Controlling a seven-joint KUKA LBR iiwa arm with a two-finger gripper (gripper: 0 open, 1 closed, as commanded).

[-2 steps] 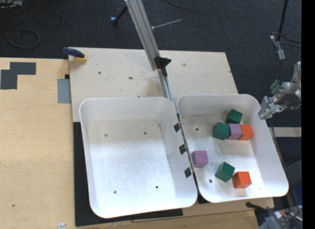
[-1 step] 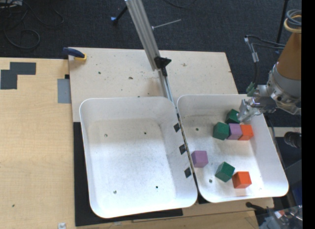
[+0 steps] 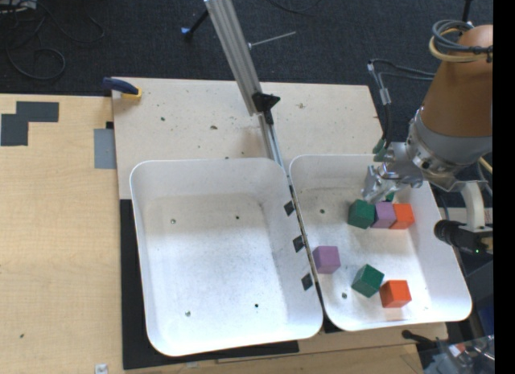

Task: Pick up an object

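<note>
A green cube (image 3: 362, 214), a purple cube (image 3: 385, 214) and an orange cube (image 3: 402, 215) sit touching in a row in the right bin (image 3: 338, 173), directly below the pincer (image 3: 378, 190), whose grip cannot be told. Nearer, three more cubes lie apart: purple (image 3: 326, 258), green (image 3: 368, 279), orange (image 3: 395, 293).

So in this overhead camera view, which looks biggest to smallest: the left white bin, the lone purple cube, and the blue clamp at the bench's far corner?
1. Left white bin, by far the largest.
2. Lone purple cube and blue clamp: too alike to rank, and the clamp lies farther from the camera.
</note>
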